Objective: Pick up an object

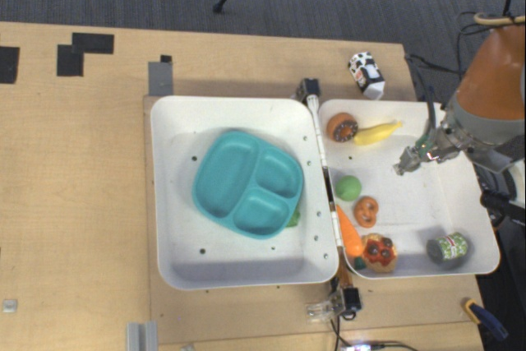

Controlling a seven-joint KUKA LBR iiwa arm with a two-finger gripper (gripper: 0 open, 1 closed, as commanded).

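Note:
The right bin (460, 201) holds a yellow banana (376, 132), a brown donut-like piece (342, 127), a green ball (348, 187), an orange round toy (366, 211), an orange carrot (350, 235), a red and orange toy (380, 252) and a green can (448, 247). My gripper (417, 154) hangs over the right bin's upper right part, right of the banana and apart from every object. Nothing shows between its fingers.
The left bin (177, 201) holds an upturned teal divided plate (248, 183) with something green peeking out at its lower right edge. A black and white cow-patterned carton (366, 74) lies on the bench behind the right bin. Cables run along the right side.

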